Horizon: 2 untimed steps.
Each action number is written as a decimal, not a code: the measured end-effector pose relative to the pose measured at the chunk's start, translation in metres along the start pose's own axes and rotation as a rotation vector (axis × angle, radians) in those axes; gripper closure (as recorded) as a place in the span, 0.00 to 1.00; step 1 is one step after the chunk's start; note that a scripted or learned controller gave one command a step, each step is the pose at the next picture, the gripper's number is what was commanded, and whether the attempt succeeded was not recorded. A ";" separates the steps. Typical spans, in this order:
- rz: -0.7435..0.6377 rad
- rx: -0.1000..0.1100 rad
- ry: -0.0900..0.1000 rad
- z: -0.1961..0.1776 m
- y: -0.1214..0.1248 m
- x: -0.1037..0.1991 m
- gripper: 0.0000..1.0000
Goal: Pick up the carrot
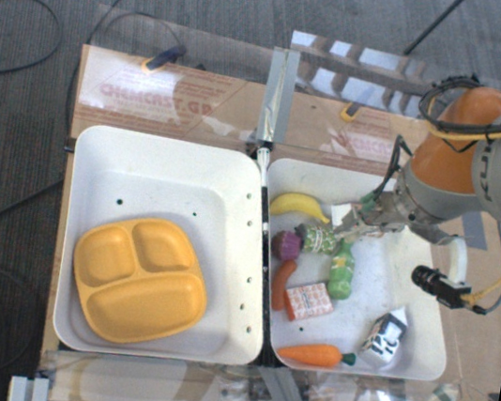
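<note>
At your far left, a yellow divided tray lies in the left bin. Behind that bin, a clear sheet covers cardboard printed with faint reddish lettering too washed out to read. Crossing into the right bin, you find a banana at the back, a purple item just below it, a reddish sausage-shaped piece along the left wall, and a red-and-white packet whose print is too small to make out. A green bottle stands beside it. The carrot lies near the front wall, tip pointing left, apart from the arm. A black-and-white carton sits to its right. The gripper hangs low by the banana; whether its fingers are open or closed, you cannot tell.
</note>
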<state>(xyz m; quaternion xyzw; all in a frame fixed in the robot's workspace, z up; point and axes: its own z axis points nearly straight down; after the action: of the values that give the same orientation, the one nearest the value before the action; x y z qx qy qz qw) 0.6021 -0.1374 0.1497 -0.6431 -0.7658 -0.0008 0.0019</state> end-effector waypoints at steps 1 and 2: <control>0.000 0.000 0.000 0.000 0.000 0.000 0.00; -0.355 0.000 -0.003 -0.017 -0.039 -0.017 0.00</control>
<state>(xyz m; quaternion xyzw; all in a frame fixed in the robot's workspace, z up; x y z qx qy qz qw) 0.5669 -0.1612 0.1662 -0.4980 -0.8672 -0.0004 0.0006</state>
